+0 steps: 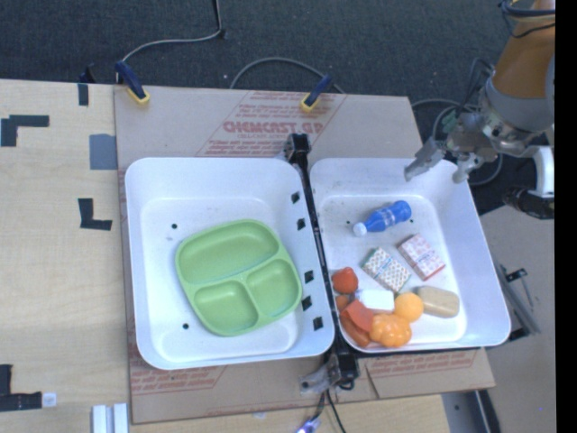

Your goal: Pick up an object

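Bench [54, 242]: wood top with a cardboard sheet under both bins, way bigger than anything else here.
Arm [527, 61]: came in from the right, orange band up top, wrist parked over the far right corner of the right bin.
Left bin [144, 269]: well off to the left of the fingers, not where the action was.
Tray [239, 276]: green, three sections, lying flat in the left bin, far from the fingers.
Right bin [469, 224]: its far rim sat right under the fingers.
Gripper [440, 163]: fingers were spread apart, nothing between them, hanging above the rim and not down in the pile.
Bottle [383, 216]: blue, on its side, nearest thing to the fingers, just below and left of them. Probably the easiest target.
Boxes [404, 262]: two small patterned ones, a bit further down from the fingers.
Food pile [388, 318]: orange and red bits plus a tan one, packed together at the near end, well apart from the fingers.
Risk: going straight down from there, I reckon a finger clips the bin rim. The bottle is round, so a sloppy close could roll it away. The pile is so tight the fingers might jam or grab two.
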`<state>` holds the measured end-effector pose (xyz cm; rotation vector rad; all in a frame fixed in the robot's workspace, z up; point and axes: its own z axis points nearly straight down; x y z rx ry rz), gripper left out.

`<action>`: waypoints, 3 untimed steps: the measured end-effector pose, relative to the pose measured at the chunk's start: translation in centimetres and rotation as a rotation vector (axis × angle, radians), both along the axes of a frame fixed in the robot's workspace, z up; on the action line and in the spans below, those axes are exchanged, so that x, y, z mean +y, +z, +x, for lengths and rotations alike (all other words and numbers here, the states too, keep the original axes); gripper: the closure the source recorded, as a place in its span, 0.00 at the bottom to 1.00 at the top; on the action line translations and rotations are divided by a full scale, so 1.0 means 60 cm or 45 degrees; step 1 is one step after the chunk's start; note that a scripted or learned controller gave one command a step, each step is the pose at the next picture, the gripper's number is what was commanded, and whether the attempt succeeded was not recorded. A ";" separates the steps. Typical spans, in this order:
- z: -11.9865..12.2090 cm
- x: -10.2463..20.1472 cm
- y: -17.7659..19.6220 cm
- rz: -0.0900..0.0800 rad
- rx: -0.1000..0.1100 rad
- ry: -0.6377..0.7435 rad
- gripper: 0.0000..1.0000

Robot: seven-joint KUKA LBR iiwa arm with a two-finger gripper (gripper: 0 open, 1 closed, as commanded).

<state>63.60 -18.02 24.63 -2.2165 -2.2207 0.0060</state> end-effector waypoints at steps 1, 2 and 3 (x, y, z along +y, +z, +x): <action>0.041 0.078 -0.110 0.002 0.002 0.001 0.00; 0.022 0.113 -0.271 -0.002 -0.005 0.000 0.00; 0.033 0.092 -0.270 0.000 -0.008 0.002 0.00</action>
